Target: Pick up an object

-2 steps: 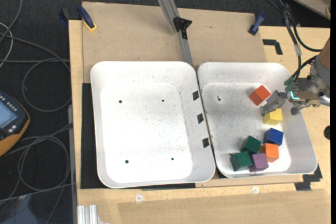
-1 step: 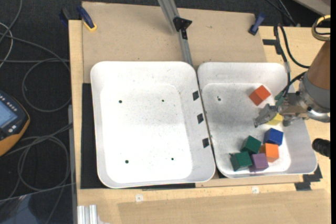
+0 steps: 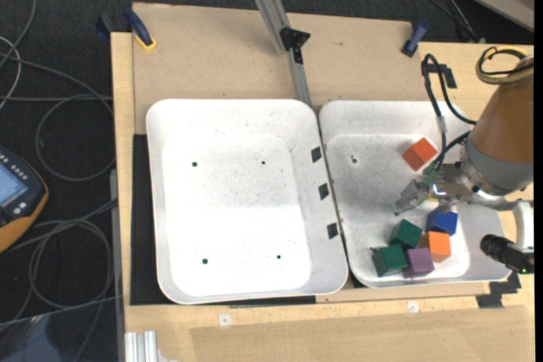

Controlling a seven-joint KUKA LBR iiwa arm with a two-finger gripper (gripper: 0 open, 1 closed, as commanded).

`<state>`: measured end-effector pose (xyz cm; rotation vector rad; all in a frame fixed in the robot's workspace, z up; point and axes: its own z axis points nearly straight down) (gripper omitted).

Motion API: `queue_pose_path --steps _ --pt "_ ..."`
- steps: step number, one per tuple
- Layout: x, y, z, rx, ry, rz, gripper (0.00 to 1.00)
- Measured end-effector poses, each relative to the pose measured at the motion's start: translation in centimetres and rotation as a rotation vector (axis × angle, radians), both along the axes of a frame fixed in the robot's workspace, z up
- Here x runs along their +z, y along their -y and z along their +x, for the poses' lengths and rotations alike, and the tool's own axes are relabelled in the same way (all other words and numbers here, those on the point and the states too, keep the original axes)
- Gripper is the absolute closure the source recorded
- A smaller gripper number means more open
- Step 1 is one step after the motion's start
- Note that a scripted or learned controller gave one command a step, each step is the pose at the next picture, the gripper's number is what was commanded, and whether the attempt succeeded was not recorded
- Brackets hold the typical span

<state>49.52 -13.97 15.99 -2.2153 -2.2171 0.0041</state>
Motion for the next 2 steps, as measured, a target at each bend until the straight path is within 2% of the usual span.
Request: queue_pose_path --steps 1,2 --pt "-4.4 0.4 0.2 -0.001 0.001 0.0 0.0" --pt "-3.0 0.4 0.4 0.0 0.009 -0.003 1.0"
